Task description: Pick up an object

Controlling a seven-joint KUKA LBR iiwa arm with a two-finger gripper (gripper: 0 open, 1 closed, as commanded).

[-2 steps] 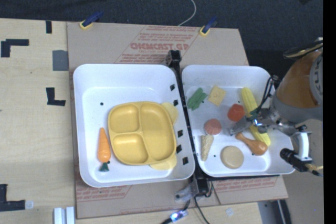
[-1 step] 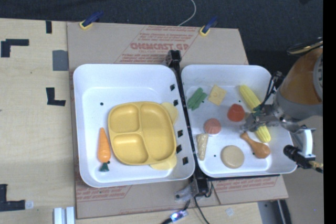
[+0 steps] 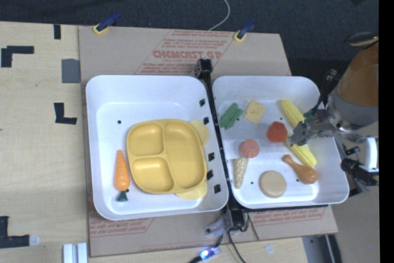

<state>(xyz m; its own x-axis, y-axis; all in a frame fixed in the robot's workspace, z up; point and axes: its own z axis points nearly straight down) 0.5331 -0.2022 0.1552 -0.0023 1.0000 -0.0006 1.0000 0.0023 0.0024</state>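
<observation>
Since the task is any pick, the end effector (image 3: 301, 132) sits low in the right bin (image 3: 271, 84), among toy food by a tomato (image 3: 277, 131) and lower corn cob (image 3: 303, 154); grip state can't be told. Same bin: upper corn cob (image 3: 291, 111), drumstick (image 3: 300, 169), cheese (image 3: 254, 111), cookie (image 3: 272, 183), ice cream cone (image 3: 239, 172). Left bin (image 3: 98, 132): yellow divided plate (image 3: 165, 155), carrot (image 3: 122, 172).

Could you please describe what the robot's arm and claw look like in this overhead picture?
The arm enters from the view's right as a bulky rounded body, orange on top with a grey section beneath. A white fitting with dark parts sits beside it. The claw is a small, dark grey metal assembly at the arm's end, with thin dark cables or struts above it.
</observation>
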